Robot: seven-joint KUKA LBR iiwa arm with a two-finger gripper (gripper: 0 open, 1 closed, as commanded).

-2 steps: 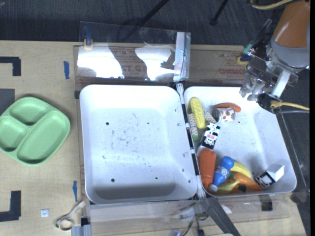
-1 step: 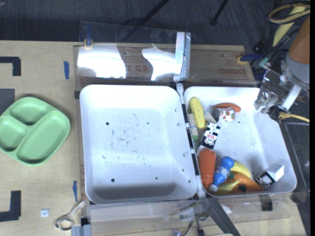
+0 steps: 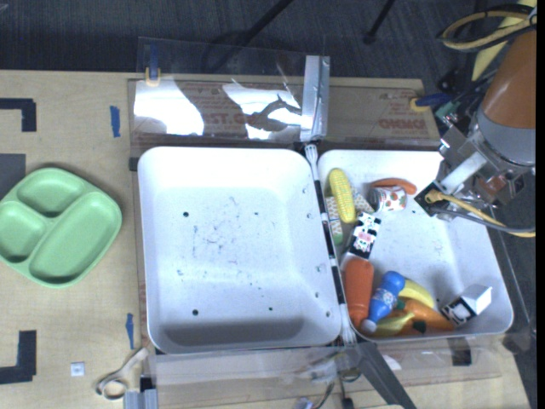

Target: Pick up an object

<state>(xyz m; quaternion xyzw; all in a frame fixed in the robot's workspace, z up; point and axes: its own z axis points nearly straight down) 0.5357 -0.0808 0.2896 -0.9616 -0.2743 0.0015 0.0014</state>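
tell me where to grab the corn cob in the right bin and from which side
Probably take the corn cob across its middle, coming straight down from above. It lies flat and long beside the wall between the two bins, so the pincer would best close across its narrow width. Its far end looks freest; small toys crowd the near end.
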